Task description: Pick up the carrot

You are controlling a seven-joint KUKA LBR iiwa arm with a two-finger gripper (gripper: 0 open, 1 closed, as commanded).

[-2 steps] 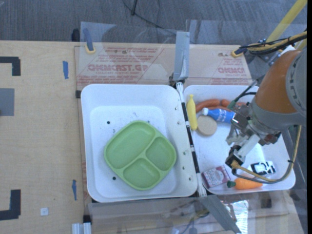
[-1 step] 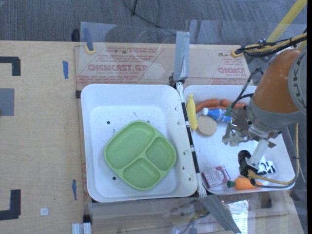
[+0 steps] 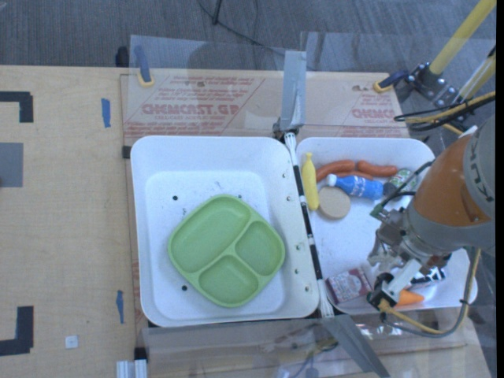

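Observation:
The carrot (image 3: 411,297) shows as a small orange piece at the front edge of the right bin (image 3: 354,227), partly covered by the robot's bracket. My gripper (image 3: 387,264) hangs low over the bin's front right part, just left of and slightly behind the carrot. The grey wrist with its orange band (image 3: 445,187) blocks much of the gripper from the camera view. I cannot see the carrot between the gripper's parts.
The right bin also holds a yellow bottle (image 3: 310,181), red-orange sausages (image 3: 356,168), a blue bottle (image 3: 358,186), a tan disc (image 3: 334,203), a red-and-white packet (image 3: 346,284) and a black-and-white item (image 3: 435,274). A green divided plate (image 3: 227,249) lies in the left bin (image 3: 157,179).

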